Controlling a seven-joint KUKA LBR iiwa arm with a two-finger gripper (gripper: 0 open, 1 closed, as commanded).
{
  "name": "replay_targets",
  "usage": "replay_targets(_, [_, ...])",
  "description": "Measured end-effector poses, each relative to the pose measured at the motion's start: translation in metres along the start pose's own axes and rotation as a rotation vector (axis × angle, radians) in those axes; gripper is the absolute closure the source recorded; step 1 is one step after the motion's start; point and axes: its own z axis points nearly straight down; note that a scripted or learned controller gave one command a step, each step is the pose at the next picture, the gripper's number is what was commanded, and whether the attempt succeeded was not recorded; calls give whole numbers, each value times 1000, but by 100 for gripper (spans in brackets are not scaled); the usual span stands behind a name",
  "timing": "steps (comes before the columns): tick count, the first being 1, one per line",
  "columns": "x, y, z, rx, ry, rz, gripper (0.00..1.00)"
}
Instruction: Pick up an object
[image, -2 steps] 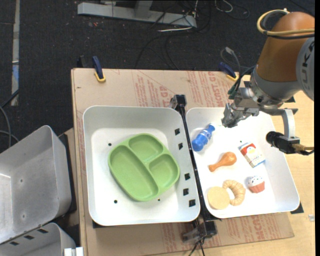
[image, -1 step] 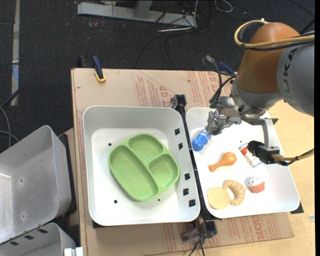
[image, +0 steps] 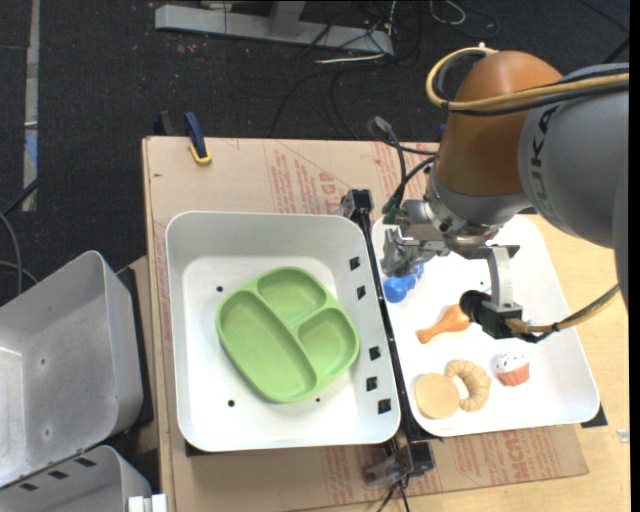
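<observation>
The gripper (image: 405, 258) hangs over the near-left part of the right bin (image: 560, 300), directly above a small blue object (image: 398, 289) that lies against the bin's left wall. Whether the fingers are apart or together cannot be told; the wrist housing and cabling mask them, and nothing is seen held between them. The blue object is the nearest candidate. It appears to be a small moulded toy, probably light and stiff, with a smooth surface that may slip; its shape is partly hidden, so the grip axis cannot be fixed. Its closeness to the wall leaves little room for a finger on that side, so a grip along the wall is likely safer than one across it. Further from the blue object, toward the bin's middle, lie an orange drumstick-shaped toy (image: 443, 324), a round tan biscuit (image: 436, 395), a ring-shaped pastry (image: 470, 383) touching the biscuit, and a cupcake (image: 511, 369). The drumstick's narrow neck offers a good hold; the flat biscuit would be hard to lift. The left bin (image: 190, 260) holds a green divided plate (image: 288, 333), broad and awkward for these fingers.
</observation>
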Motion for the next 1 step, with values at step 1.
replay_targets(1, [51,-17,19,2,0,0,100])
